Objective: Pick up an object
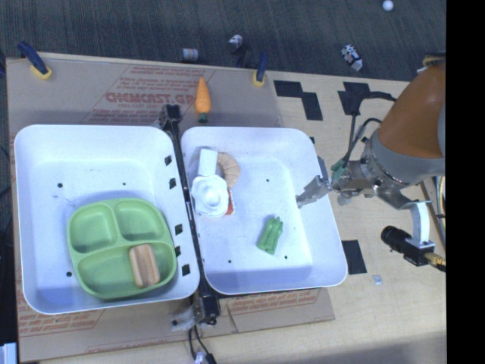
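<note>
Two shallow white plastic bins sit side by side on the counter (379,309). The gripper (312,190) hangs over the right-hand bin (322,260) at its near rim, and nothing is visible between its fingers; whether they are spread or closed cannot be told. The nearest candidate, a small green ridged block (270,234), lies just beyond and below the gripper on the bin floor, clear of the walls, so it appears easiest to reach. Farther from the gripper, a white cup-like piece (210,193) and a tan rounded item (229,168) crowd the dividing wall. In the far bin (45,158), a green sectioned tray (98,230) carries a brown oblong piece (142,265).
</note>
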You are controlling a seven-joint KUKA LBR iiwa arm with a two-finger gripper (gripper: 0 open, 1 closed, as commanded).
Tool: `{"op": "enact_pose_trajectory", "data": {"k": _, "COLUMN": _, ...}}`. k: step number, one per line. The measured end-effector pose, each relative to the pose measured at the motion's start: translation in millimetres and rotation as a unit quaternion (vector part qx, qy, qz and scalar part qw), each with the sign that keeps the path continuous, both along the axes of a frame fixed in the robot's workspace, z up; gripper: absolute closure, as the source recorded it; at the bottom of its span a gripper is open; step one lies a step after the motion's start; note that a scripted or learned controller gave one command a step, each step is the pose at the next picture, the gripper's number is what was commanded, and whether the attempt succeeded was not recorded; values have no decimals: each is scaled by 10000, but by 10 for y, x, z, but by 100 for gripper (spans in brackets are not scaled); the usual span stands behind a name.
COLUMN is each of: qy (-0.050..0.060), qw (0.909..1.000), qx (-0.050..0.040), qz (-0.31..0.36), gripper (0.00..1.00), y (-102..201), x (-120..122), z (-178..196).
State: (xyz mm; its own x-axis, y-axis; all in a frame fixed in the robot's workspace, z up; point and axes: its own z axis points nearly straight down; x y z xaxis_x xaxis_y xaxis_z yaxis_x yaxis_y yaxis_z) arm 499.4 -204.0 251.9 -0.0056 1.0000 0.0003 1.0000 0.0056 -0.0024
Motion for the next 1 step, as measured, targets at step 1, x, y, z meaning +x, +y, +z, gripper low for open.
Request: {"op": "enact_pose_trajectory", "data": {"k": 1, "qy": 15, "qw": 10000, "qx": 8, "qz": 11, "gripper": 0, "y": 638, "x": -236, "z": -1117}}
